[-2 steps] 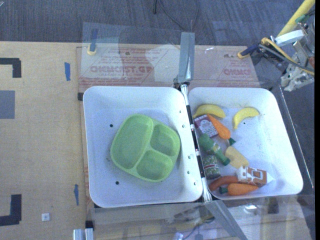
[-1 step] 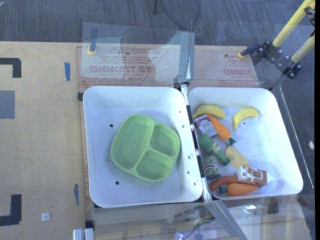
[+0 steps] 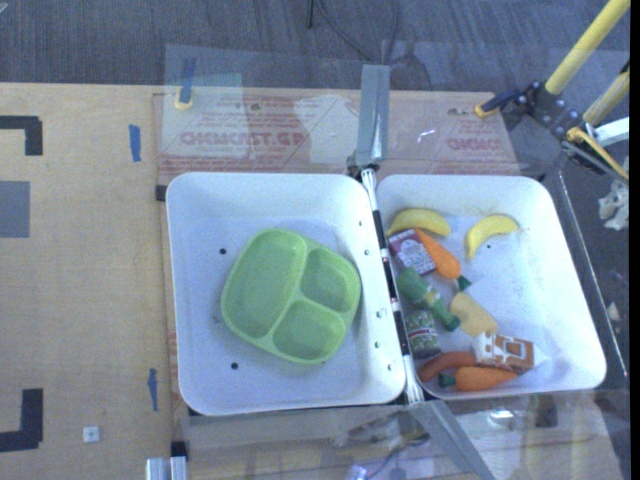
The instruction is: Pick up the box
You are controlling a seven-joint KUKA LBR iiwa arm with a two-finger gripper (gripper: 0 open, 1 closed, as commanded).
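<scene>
The box (image 3: 503, 349) lies near the right bin's (image 3: 575, 268) front, just beside a carrot (image 3: 484, 377) and sausage (image 3: 446, 364) (a crowded corner). A descent could snag a neighbour or nudge the box aside. The pincer's state I cannot tell.

Red lettering runs across the clear sheet (image 3: 262, 133) behind the bins, reversed and too blurred to read. Small packet labels are illegible too.
</scene>
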